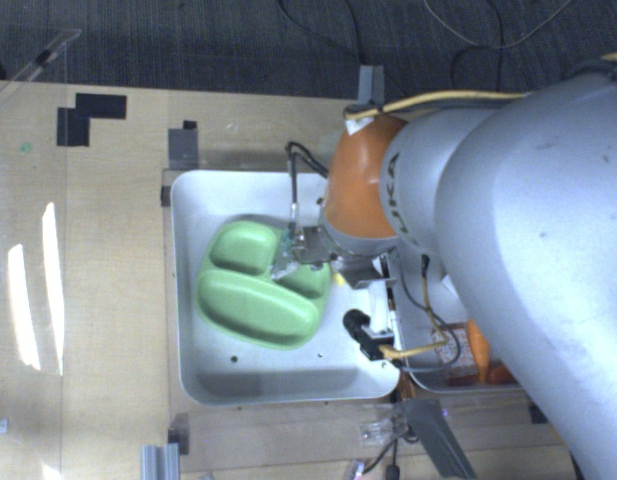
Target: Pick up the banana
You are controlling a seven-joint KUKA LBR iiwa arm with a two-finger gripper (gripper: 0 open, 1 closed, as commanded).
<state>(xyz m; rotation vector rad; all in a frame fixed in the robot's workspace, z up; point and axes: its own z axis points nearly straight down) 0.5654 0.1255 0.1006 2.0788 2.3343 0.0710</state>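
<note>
Pale wooden counter (88,268); dark carpet floor (188,28) beyond; shallow white plastic bin (188,368) holding rounded green objects (256,303); claw (298,253) state indiscernible.

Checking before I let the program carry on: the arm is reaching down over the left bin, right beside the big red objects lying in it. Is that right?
Not quite. In the camera view the big objects in the left bin are green, not red. The rest holds: the arm reaches down over that bin, and its gripper is right beside them.
</note>
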